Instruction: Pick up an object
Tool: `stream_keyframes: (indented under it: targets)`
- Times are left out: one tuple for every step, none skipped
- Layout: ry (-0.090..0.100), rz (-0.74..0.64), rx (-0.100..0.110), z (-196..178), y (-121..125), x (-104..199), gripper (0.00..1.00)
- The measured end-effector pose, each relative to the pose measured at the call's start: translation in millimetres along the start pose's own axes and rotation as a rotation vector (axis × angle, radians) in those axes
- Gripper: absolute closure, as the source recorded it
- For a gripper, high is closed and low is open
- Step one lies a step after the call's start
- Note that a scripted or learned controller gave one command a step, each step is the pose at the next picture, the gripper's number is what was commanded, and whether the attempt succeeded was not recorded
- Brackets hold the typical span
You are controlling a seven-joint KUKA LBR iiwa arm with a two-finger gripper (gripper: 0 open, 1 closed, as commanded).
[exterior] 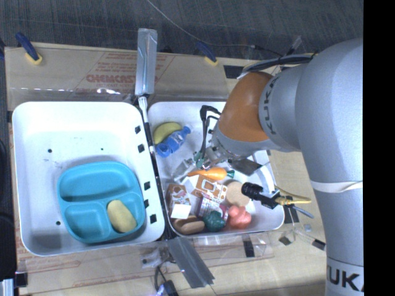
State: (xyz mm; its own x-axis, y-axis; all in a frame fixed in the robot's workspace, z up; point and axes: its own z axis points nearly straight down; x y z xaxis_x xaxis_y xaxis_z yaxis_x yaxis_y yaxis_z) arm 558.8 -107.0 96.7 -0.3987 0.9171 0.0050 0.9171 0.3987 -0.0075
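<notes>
"Okay, gripper (199, 159): where is it?"

"Low over the right bin (185, 111), at the far-left edge of the clutter. The arm (321, 116) reaches in from the right and its orange band (244, 113) hangs over the gripper, so I can't tell if it's wide or narrow. I see nothing held."

"Which object is it after?"

"My guess is the orange carrot (210, 173), just beside the gripper on the near side. It lies on top of the heap, so it's an easy pick."

"And the rest of that bin?"

"A yellow banana (166, 130) and a blue bottle (173, 144) sit at the far left, touching each other. A printed packet (213, 193) lies near the carrot. A brown sausage (190, 227), a green toy (213, 221) and a pink toy (239, 216) sit along the near wall. It's all piled loose, probably dumped in so the picks vary."

"Left bin (37, 140)?"

"A blue divided tray (92, 180) lies flat with a yellow potato (121, 216) in its near-right compartment. It's well apart from the gripper."

"Any writing?"

"KUKA shows on the arm, cut off by the frame at near right. The cardboard (74, 73) under the bins has red print, too blurred to read for sure. The packet has brown-and-white graphics, but any text is too small to read."
</notes>
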Motion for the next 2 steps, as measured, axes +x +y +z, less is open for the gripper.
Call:
stream_keyframes:
  targets:
    - [-0.008,0.011,-0.013,4,-53,20,0.00]
    - [-0.010,0.005,-0.015,-6,-52,19,1.00]
